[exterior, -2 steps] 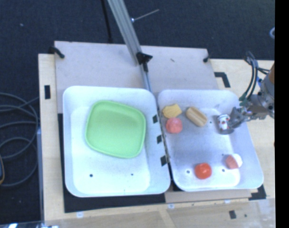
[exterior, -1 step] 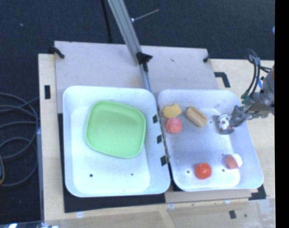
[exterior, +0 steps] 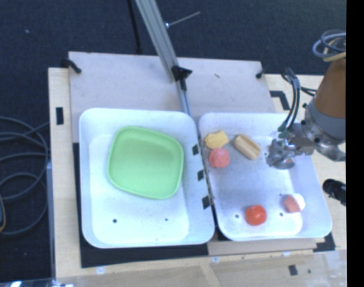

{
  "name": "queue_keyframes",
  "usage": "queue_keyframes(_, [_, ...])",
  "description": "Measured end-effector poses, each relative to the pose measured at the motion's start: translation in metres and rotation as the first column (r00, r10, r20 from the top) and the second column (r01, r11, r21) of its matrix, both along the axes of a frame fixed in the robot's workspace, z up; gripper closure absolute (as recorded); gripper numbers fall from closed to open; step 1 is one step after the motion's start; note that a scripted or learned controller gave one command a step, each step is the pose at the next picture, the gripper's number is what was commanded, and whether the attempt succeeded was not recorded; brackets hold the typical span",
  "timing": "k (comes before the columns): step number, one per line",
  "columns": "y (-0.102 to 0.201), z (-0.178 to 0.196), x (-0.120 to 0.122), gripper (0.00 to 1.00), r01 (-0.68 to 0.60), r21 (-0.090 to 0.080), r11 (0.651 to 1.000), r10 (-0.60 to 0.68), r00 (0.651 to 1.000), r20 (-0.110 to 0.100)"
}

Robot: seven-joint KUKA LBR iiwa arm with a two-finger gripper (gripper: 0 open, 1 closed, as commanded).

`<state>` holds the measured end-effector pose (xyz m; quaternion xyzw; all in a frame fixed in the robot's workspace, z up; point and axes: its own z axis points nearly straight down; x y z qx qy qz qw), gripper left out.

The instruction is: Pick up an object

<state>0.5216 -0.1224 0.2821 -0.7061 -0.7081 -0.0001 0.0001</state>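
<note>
Bench w/ two white bins: left bin (exterior: 92, 178) holds green plate (exterior: 146, 162); right bin (exterior: 314, 187) has yellow piece (exterior: 216, 139), pink ball (exterior: 219, 158), bread roll (exterior: 246, 146), red ball (exterior: 255, 214), pink-white piece (exterior: 293, 203); gripper (exterior: 281, 155) low over right bin nr roll, grip state can't tell.
</note>
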Motion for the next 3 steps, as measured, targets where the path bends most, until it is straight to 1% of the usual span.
queue_keyframes(1, [0.061, -0.009, 0.004, 1.0, -0.001, 0.0, 1.0, 0.001, 1.0, 0.0])
queue_keyframes(2, [0.107, -0.01, 0.01, 1.0, -0.001, 0.0, 1.0, 0.001, 1.0, 0.0])
queue_keyframes(3, [0.163, -0.03, 0.01, 1.0, 0.0, 0.0, 1.0, 0.0, 1.0, -0.001])
